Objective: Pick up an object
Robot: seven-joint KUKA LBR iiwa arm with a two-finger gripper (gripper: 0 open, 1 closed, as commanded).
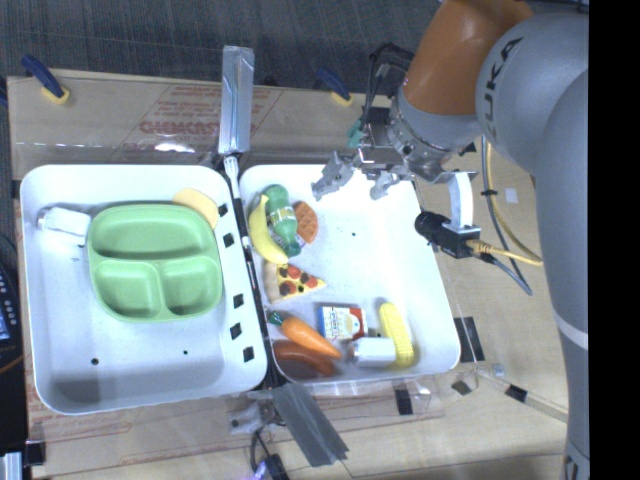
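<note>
The gripper [355, 176] hovers over the right bin [435, 278], fingers [330, 180] spread open and holding nothing. It hangs near the banana [258, 230], perhaps to choose a toy.

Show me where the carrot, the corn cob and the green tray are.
carrot [308, 336]: camera view, middle of its orange body.
corn cob [397, 331]: camera view, middle of the yellow cob.
green tray [150, 230]: camera view, floor of its large upper compartment.
</note>
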